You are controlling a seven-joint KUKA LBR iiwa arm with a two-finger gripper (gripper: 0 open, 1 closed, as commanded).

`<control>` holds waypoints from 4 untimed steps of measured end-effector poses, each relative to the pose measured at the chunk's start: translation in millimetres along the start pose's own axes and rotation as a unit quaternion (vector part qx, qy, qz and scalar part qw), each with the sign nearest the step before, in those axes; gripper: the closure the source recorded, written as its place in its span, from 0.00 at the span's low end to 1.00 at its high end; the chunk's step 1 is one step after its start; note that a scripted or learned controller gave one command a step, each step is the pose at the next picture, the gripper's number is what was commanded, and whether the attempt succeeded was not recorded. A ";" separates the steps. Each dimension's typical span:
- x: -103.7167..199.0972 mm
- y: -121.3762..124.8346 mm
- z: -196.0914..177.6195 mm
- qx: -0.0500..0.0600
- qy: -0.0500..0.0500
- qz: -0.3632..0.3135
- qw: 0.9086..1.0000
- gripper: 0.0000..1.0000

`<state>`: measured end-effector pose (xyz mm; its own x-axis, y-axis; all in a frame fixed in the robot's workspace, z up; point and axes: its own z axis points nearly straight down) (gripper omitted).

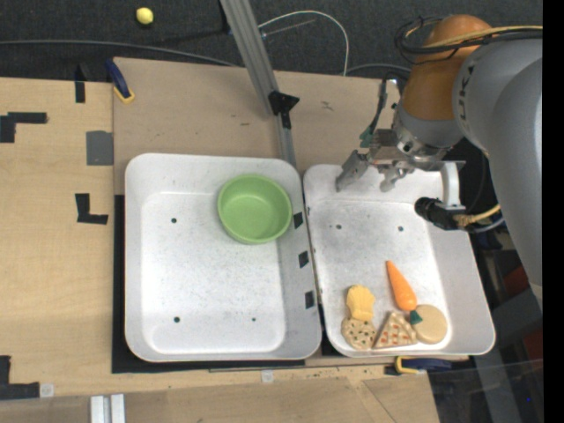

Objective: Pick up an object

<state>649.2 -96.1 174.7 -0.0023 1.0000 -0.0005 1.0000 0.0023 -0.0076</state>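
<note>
Wooden bench (194, 113) on dark floor, bearing left bin (150, 263) and right bin (458, 263). Green bowl (255, 208) in left bin, upper right. Carrot (401, 286), corn (359, 301), cracker (357, 333), pizza slice (394, 331) and biscuit (431, 323) clustered at right bin's near edge. Gripper (370, 176) poised over right bin's far edge, fingers spread, grasping nothing.

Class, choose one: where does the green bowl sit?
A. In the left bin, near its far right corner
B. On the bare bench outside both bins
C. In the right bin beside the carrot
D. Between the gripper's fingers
A: the green bowl rests inside the left bin, toward its far right corner, apart from the gripper.
</note>
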 end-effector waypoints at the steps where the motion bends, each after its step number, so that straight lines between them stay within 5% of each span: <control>1: 4.4 -0.9 44.6 -0.001 0.000 0.000 1.000 0.00; 2: 5.2 -1.0 88.1 -0.003 -0.001 0.000 1.000 0.00; 3: 6.0 -0.9 76.6 -0.003 0.000 -0.001 1.000 1.00; 4: 5.7 8.7 28.5 -0.005 0.000 0.000 1.000 1.00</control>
<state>657.7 -90.4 146.2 -0.0018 1.0000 -0.0002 1.0000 0.0018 0.0031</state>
